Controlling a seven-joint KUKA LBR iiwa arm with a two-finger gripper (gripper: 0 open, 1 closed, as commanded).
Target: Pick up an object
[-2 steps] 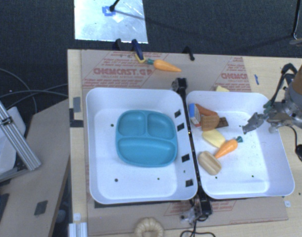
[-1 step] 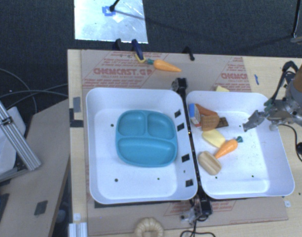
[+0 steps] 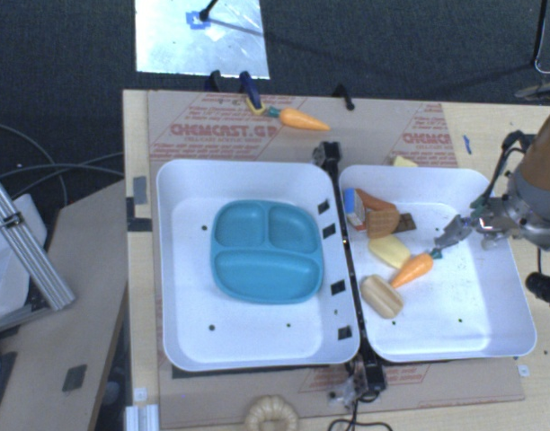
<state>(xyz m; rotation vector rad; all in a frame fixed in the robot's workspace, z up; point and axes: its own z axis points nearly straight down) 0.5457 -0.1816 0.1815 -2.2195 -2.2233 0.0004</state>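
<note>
right bin [image 3: 491,330]: toys bunched at its left half – carrot [image 3: 412,269], yellow piece [image 3: 389,250], bread roll [image 3: 381,295], brown pieces [image 3: 381,215] near the top-left corner; floor to the right and front is bare.
gripper [image 3: 455,233]: just beside the carrot's green end, arm over the right rim.
left bin [image 3: 181,241]: blue divided plate [image 3: 266,250] fills the middle (bare strip along each wall).
divider: black clips [image 3: 329,232] line the shared rim.

Single fixed camera above the bench, looking down at a slant, mid distance; two shallow white plastic bins [image 3: 257,173] left of the fingers [image 3: 452,233].
</note>
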